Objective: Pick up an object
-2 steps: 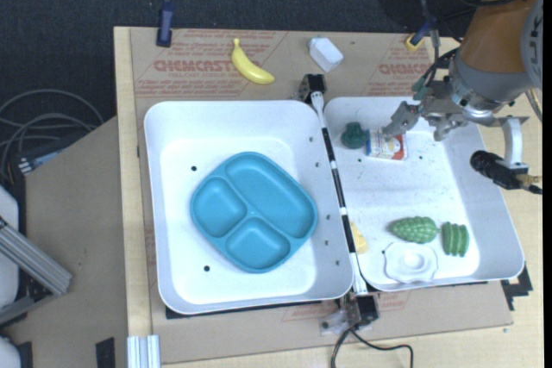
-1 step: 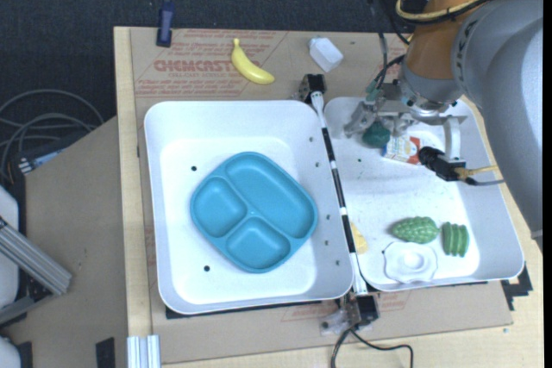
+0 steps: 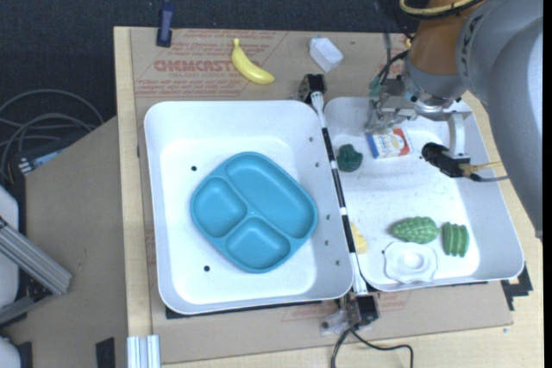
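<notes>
Two white bins (image 3: 172, 185) on counter (image 3: 207, 65); pincer (image 3: 385, 127) over small carton (image 3: 390, 143) in right bin, finger state indiscernible.

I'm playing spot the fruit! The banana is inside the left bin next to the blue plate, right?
Not quite. The banana lies outside the bins, on the board behind the left bin. The blue plate is in that bin. The camera view shows it.

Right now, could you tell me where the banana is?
The banana lies on the bench outside the bins, just behind the left bin's back rim.
</notes>
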Robot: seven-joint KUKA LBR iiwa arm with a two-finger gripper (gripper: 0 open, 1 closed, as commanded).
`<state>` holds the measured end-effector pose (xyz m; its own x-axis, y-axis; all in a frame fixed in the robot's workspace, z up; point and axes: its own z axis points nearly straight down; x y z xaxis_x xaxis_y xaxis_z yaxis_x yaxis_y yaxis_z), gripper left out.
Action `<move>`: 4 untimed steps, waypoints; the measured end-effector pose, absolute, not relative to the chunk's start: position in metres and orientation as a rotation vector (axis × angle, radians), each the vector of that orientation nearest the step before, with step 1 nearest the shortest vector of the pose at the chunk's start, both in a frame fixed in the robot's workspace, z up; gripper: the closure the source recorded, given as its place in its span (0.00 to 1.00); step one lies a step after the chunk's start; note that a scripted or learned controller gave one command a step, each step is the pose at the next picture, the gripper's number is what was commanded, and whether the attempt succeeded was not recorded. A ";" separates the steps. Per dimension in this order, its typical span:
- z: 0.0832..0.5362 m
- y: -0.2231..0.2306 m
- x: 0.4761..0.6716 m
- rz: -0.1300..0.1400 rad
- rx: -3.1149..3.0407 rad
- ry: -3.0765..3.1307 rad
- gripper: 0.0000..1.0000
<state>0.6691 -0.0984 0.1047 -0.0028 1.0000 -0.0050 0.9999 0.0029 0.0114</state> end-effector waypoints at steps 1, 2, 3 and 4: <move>0.104 -0.098 0.669 0.007 2.211 2.217 0.00; 0.084 -0.164 0.608 -0.003 2.224 2.220 0.00; 0.085 -0.216 0.663 0.004 2.228 2.234 0.00; 0.098 -0.218 0.663 -0.004 2.225 2.236 1.00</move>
